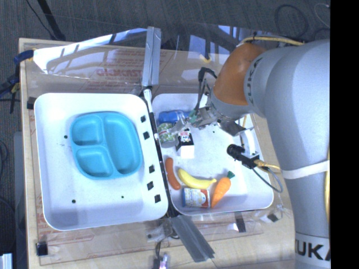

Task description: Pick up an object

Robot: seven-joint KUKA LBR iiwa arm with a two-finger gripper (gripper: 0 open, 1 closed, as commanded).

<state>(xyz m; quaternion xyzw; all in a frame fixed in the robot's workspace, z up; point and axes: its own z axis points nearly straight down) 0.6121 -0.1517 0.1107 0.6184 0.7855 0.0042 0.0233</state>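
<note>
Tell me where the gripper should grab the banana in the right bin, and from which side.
Take the banana across its middle, coming straight down from above. It lies flat and curved. The red sausage touches its left end and the carrot crowds its right tip, so the middle probably leaves the fingers most room.

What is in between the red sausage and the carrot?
The yellow banana lies between the sausage and the carrot, as the camera view shows.

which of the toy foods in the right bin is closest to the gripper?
The banana. It lies nearer the gripper than the carrot and the can at the bin's near edge; the hot dog is a close second.
</note>
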